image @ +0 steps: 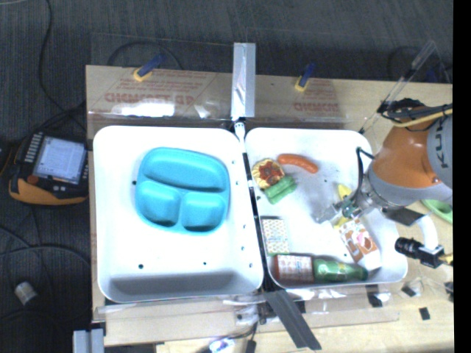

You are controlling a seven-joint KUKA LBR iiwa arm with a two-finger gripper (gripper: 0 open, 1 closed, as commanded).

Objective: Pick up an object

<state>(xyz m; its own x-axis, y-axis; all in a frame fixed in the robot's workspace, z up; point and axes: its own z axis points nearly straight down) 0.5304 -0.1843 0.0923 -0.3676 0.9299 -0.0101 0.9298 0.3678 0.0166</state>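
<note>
Showing unreadable label: bottle (318, 269)

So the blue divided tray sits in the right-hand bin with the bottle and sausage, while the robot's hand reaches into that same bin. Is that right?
Not quite. The camera view shows the blue divided tray alone in the left bin. The bottle and sausage do lie in the right bin, where the hand reaches.

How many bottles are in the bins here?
1. A green bottle with a red label lies on its side along the near wall of the right bin. The gripper and arm could hide something small beneath them.
</note>
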